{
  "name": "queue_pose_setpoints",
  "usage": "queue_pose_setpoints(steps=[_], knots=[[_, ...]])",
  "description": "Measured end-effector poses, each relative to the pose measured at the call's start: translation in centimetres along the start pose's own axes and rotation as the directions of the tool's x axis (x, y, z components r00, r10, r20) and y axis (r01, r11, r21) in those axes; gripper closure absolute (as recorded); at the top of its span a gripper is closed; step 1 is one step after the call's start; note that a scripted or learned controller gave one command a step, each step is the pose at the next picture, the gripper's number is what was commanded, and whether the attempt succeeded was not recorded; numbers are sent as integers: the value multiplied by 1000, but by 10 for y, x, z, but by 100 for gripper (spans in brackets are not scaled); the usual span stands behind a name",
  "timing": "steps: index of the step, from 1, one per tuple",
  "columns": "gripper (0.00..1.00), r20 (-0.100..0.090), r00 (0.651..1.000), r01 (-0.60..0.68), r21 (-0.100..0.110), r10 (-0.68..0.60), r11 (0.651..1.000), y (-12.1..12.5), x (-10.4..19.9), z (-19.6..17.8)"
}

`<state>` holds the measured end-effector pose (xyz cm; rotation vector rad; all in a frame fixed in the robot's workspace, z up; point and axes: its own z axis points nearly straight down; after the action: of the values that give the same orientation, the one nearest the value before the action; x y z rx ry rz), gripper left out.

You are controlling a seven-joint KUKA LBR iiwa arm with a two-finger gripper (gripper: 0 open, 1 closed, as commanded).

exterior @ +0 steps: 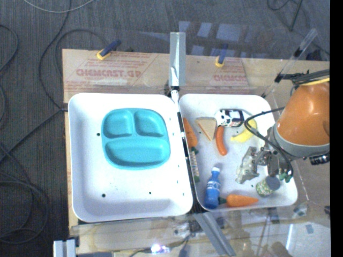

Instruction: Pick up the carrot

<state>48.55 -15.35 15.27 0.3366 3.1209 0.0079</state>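
An orange tapered carrot (pixel 241 200) lies flat by the front wall of the right bin (pixel 284 199), its tip pointing right. A second long orange piece with a dark green end (pixel 189 134) lies along that bin's left wall. My gripper (pixel 255 165) hangs low over the right part of the bin, under the orange band of the arm (pixel 305 116). It is above and slightly right of the carrot and apart from it. Nothing shows in the gripper.
The right bin also holds a blue bottle (pixel 213 187) left of the carrot, a round greenish item (pixel 265 187), an orange sausage (pixel 221 141), a bread wedge (pixel 206 126), a banana (pixel 244 136) and a black-and-white item (pixel 230 116). A teal divided tray (pixel 136 137) lies in the left bin (pixel 86 197).
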Motion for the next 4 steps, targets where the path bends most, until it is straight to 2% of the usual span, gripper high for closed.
queue_pose_setpoints(steps=[1,2,3,4], knots=[[100,7,961,-276,3,276,961,57,11,63],[100,8,830,-558,-2,558,830,-11,-15,61],[100,17,623,-782,-8,782,623,28,3,62],[100,4,445,-896,7,896,445,-14,-1,32]])
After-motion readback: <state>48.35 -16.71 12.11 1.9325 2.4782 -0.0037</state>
